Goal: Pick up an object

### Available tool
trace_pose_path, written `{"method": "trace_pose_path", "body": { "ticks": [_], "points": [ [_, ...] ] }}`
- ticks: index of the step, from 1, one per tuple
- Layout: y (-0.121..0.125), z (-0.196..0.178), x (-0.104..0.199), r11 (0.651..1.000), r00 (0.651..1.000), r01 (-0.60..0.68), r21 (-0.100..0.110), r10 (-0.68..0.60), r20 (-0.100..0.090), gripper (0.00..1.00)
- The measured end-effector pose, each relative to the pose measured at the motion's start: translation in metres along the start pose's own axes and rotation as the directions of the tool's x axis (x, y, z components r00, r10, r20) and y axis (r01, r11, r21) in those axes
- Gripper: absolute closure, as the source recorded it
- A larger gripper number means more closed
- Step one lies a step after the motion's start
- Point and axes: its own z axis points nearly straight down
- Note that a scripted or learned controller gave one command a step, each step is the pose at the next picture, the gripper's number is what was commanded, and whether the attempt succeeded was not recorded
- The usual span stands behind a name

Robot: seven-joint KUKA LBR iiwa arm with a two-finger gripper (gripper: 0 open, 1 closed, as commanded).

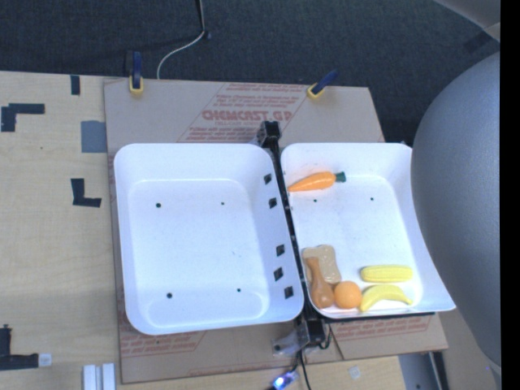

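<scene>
I can't tell the tool's state; the orange (348, 296) and banana (385, 297) touch, so I risk nudging both.

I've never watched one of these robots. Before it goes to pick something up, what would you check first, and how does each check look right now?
1. Things to pick are present: ok. The right bin holds a carrot, a corn cob, a banana, an orange and a tan bread-like piece.
2. An easy target stands apart: ok. The carrot lies alone near the far wall.
3. Other items spaced out: not ok. Orange, banana, corn cob and the tan piece crowd the near corner.
4. Pincer open and ready: cannot tell.
5. Bins sit flat, side by side: ok.
</scene>
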Motion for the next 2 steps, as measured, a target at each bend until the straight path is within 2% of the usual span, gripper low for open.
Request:
{"method": "trace_pose_path", "body": {
  "ticks": [2],
  "points": [
    [0.0064,-0.0191,0.0035,0.998,1.0,-0.003,-0.056,0.002,-0.016,1.0]
  ]
}}
